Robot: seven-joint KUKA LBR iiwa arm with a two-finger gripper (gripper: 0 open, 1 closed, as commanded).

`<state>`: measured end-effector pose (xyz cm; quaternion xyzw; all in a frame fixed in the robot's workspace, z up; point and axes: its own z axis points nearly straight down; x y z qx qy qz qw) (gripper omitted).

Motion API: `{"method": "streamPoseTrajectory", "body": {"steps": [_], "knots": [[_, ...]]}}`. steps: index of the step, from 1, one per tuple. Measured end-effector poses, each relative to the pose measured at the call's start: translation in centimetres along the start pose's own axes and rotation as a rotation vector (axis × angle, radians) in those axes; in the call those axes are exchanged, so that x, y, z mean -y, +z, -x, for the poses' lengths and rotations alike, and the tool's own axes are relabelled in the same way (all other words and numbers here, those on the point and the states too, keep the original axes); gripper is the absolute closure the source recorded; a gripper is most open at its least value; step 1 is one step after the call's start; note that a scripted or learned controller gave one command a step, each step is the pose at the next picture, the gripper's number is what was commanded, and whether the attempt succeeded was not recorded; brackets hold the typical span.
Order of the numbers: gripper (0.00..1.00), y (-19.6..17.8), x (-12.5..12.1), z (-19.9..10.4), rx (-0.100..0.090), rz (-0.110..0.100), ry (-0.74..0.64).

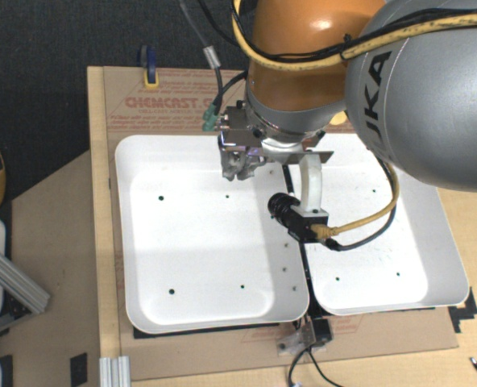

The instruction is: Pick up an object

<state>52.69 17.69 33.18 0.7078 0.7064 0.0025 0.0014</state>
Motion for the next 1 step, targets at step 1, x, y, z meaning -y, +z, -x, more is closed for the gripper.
{"method": "streamPoseTrajectory", "body": {"steps": [1], "knots": [[1.0,5.15,-2.63,-3.52,0.002,-0.009,-0.004]]}}
